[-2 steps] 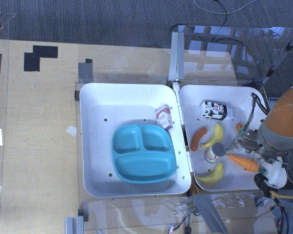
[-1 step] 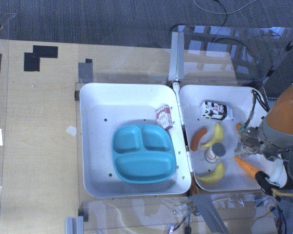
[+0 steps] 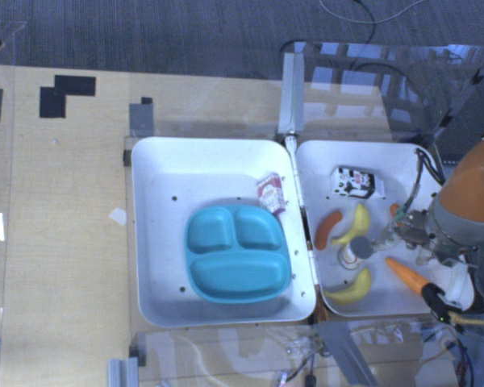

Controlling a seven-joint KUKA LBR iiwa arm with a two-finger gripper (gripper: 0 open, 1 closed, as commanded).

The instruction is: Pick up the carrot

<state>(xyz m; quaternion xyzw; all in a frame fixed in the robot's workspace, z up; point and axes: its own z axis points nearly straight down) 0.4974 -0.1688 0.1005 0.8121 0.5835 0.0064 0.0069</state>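
Nothing is lifted yet, we judge: the carrot (image 3: 409,275) lies flat on the right bin (image 3: 315,216) floor at about 5 o'clock, while the gripper (image 3: 405,232) hovers just above it at 12 o'clock, its grip state indiscernible to us.

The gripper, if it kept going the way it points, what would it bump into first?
Probably the round grey thing between the two bananas: the gripper points left toward it. Height is hard to judge here. The carrot lies below that line.

Tray (image 3: 238,252) in left bin (image 3: 157,216)
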